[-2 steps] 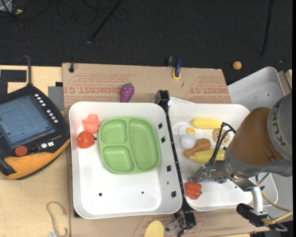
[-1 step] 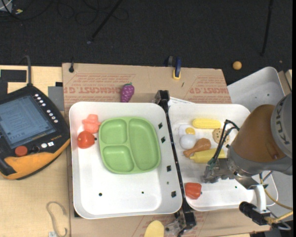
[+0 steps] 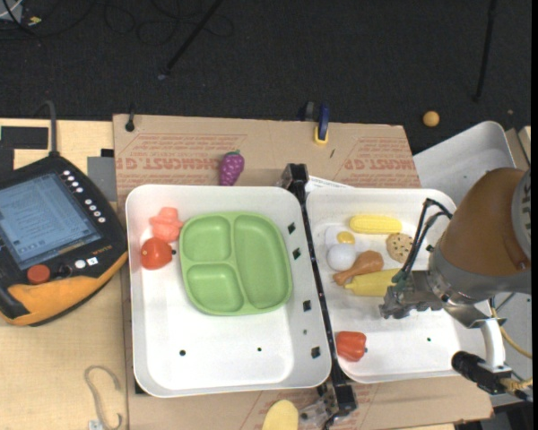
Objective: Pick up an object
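Just left of the gripper (image 3: 402, 301), near-touching it, lies the yellow toy corn (image 3: 370, 284), long axis left-right across the right bin (image 3: 403, 365); its grip state can't be told.

Robot lab: teach pendant (image 3: 40, 231), bins (image 3: 152, 348)

Behind the bench (image 3: 36, 365) you see dark carpeted floor (image 3: 251, 43) crossed by black cables (image 3: 193, 25). A brown cardboard sheet (image 3: 269, 150) covers the bench's middle, held at its far edge by a blue-and-yellow clamp (image 3: 321, 124). Left of the cardboard rests a teach pendant (image 3: 45, 231); a small orange ball (image 3: 430, 118) lies on the floor to its right.
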